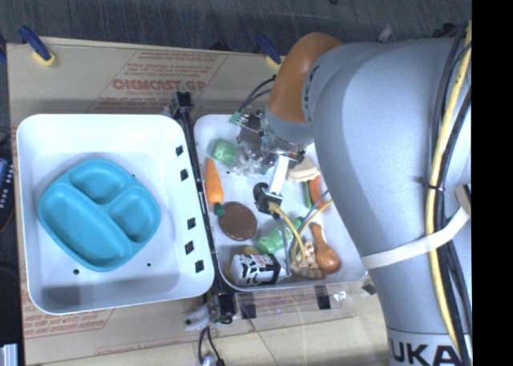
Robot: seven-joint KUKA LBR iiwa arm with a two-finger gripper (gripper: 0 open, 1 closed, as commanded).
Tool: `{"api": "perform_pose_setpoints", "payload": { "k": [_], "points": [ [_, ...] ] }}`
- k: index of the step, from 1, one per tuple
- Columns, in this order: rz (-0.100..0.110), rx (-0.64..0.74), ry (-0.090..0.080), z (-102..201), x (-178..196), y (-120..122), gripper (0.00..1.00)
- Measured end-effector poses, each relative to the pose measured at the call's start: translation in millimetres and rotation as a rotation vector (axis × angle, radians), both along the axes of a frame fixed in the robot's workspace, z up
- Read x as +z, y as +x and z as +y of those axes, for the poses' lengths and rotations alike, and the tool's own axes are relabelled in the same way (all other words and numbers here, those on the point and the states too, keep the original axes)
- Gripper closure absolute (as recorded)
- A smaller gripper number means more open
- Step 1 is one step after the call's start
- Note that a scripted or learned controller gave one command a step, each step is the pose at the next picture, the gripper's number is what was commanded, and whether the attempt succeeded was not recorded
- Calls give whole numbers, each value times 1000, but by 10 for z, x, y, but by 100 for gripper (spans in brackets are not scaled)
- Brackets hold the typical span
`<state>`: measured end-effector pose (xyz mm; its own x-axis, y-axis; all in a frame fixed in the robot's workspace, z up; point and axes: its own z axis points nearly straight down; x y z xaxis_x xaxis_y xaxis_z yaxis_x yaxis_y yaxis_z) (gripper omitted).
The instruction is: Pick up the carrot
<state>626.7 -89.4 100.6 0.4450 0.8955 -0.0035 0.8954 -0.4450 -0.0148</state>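
1. Where the arm (377, 156) leans in from the right, it covers much of the right bin (210, 256); that bin's right wall is hidden behind it.
2. I cannot tell the state of the gripper (255, 148), a dark, cluttered shape at the bin's upper middle, too muddled to read.
3. Nothing can be seen held in it.
4. A white piece (278, 175) slants down from the gripper area to a black part (261, 194); what they are is unclear.
5. The carrot (213, 183) lies along the right bin's left wall, lengthwise, with its upper end near a green item (222, 150) and its lower end just beside a brown disc (239, 221).
6. The carrot's whole top is in plain sight, left of and below the gripper and apart from it.
7. Room is tight: wall on the carrot's left, disc at its lower right, green item above.
8. More clutter fills the bin's lower part: a black-and-white pack (256, 269) at the front wall, a green piece (272, 240), a tan-brown item (322, 251), yellow cable (290, 228) looping over them.
9. The left bin (48, 136) holds a blue divided tray (98, 212), with bare floor around it.
10. Both bins rest on a cardboard-covered worktop (120, 76).
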Motion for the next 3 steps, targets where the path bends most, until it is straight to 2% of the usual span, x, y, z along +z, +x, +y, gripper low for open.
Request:
{"api": "perform_pose_setpoints", "payload": {
  "k": [1,2,3],
  "points": [
    [1,1,0,1,-2,-1,0],
    [-18,5,-1,189,967,322,0],
    [0,-93,-3,-5,-130,272,0]
  ]
}}
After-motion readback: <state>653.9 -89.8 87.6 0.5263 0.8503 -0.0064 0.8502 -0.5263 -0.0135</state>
